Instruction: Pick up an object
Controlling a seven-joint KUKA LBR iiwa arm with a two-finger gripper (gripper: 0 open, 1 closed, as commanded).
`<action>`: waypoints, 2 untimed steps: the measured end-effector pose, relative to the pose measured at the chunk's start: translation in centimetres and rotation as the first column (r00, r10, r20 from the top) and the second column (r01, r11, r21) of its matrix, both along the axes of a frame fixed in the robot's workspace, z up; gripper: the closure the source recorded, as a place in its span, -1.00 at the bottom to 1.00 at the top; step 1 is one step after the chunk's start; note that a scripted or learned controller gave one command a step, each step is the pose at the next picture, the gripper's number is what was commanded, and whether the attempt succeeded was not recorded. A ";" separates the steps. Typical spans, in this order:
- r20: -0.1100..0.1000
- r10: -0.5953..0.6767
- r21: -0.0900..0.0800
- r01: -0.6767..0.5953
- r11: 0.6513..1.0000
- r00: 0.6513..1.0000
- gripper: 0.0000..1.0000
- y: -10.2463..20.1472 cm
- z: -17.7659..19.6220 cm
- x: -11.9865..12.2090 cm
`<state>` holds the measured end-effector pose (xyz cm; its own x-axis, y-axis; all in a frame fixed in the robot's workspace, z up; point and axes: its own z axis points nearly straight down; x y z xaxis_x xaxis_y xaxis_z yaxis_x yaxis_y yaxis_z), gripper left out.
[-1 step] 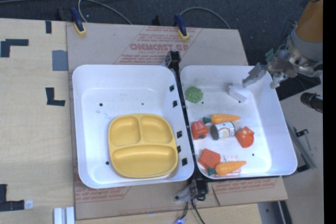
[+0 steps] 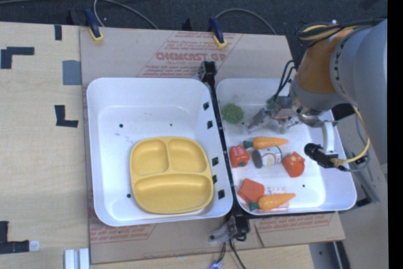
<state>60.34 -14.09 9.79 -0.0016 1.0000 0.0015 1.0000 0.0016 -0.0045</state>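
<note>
Carrot (image 2: pixel 269 142) lying left–right, green end left, fingers (image 2: pixel 259 121) apart just above – right bin (image 2: pixel 340 195)

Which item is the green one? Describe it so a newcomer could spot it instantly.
Look in the right bin, at its far-left corner beside the divider. The broccoli floret sits there alone, the one green, bumpy, rounded piece; its neighbours are orange or red.

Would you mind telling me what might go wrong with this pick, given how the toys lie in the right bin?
The gripper hovers between the green broccoli-like toy and the upper carrot, so it may close on neither. The carrot, small bottle and red pepper-like toy lie close together; a descent could nudge neighbours or pinch two.
</note>
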 end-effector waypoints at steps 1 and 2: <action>0.011 -0.001 -0.004 0.001 1.000 1.000 -1.00 2.0 -1.1 -3.8; 0.011 -0.001 -0.006 0.001 1.000 1.000 1.00 2.0 -0.1 -3.8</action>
<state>56.55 -12.14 9.68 -0.0008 1.0000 -0.0045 1.0000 0.0009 0.0069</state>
